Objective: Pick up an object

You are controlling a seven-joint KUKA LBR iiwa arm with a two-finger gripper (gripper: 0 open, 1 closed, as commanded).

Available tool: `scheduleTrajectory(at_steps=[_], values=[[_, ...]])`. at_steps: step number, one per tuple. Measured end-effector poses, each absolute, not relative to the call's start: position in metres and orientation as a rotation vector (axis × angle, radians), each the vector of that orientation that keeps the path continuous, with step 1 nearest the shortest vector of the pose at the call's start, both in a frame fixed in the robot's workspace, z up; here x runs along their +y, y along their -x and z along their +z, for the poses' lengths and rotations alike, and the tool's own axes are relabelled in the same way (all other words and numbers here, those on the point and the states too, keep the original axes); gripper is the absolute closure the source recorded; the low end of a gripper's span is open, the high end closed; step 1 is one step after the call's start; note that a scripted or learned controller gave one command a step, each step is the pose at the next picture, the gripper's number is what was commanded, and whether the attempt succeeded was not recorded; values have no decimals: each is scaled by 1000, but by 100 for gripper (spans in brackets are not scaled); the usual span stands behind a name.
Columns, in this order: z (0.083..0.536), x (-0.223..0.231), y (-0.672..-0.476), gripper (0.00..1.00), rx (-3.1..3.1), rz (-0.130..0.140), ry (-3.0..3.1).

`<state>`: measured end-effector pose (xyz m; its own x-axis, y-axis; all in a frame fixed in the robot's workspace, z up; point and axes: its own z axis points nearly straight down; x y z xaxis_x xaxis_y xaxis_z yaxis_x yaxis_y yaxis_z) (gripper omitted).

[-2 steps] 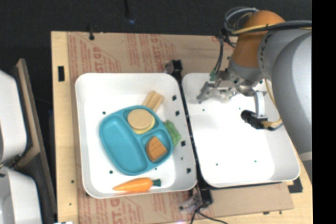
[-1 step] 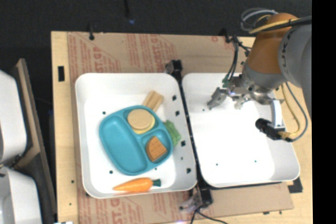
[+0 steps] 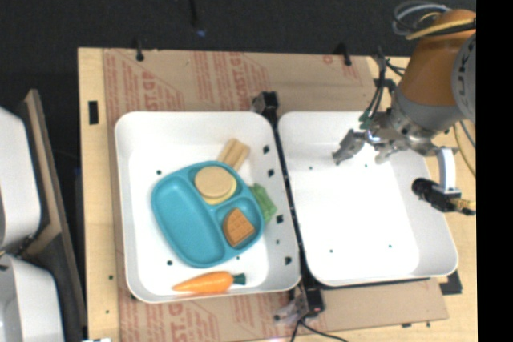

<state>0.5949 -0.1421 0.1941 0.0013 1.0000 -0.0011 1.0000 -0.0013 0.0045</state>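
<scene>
My gripper (image 3: 365,149) hangs over the upper part of the right bin (image 3: 377,252), open, with nothing between its fingers. The left bin (image 3: 136,172) holds a blue divided tray (image 3: 188,224) with a round tan biscuit (image 3: 216,183) and a brown waffle-like piece (image 3: 239,227) in its compartments. A tan wooden block (image 3: 234,152) lies just above the tray. A green piece (image 3: 265,203) pokes out at the tray's right edge. An orange carrot (image 3: 207,282) lies near the bin's front wall.
The two bins meet at a dark clamp strip (image 3: 282,180) in the middle. The grey arm with its orange band (image 3: 437,64) comes in from the upper right. A black cable fitting (image 3: 437,195) sits over the right bin's right side.
</scene>
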Motion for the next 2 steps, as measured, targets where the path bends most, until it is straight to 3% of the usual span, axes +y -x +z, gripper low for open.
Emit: scheduleTrajectory(at_steps=[1,2], values=[[109,-190,-615,0,2221,-7,-2229],[232,-198,-604,0,2124,9,-2302]])
